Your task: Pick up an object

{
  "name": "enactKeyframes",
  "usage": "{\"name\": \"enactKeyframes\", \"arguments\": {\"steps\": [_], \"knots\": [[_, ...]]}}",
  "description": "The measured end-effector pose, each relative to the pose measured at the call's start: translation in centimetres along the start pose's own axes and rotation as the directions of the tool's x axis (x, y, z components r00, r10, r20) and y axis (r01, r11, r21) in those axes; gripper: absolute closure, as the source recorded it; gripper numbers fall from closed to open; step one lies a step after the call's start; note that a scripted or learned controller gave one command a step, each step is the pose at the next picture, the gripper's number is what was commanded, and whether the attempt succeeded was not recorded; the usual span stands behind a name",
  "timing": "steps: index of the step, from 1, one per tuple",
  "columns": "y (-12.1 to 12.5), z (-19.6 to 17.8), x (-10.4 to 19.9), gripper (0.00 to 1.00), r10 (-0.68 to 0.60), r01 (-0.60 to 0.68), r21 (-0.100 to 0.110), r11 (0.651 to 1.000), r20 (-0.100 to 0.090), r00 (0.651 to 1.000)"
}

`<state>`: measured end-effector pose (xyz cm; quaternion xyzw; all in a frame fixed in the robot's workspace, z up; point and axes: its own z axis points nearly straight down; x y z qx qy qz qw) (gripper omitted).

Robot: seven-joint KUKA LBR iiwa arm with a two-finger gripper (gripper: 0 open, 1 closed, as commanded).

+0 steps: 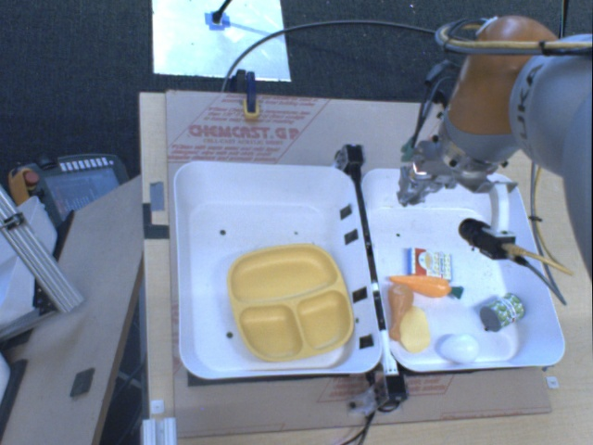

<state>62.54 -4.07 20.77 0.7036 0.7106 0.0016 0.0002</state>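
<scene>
The tool (414,191) hangs over the right bin's (547,327) far end. A toy carrot (423,286) lies well nearer the camera. Its grip state cannot be told

A divided tray (290,301) is lying in the left bin (199,211); a carrot (422,286), egg (458,348) and can (501,311) are sitting in the right bin (537,341).
</scene>
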Motion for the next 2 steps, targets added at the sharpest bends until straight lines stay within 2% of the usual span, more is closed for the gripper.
{"name": "enactKeyframes", "arguments": {"steps": [1,2], "knots": [[-0.4,0.3,6.0,1.00,-0.001,0.001,0.002,1.000,0.000,1.000],[-0.3,-1.6,10.8,1.00,0.000,0.000,0.000,1.000,0.000,1.000]]}}
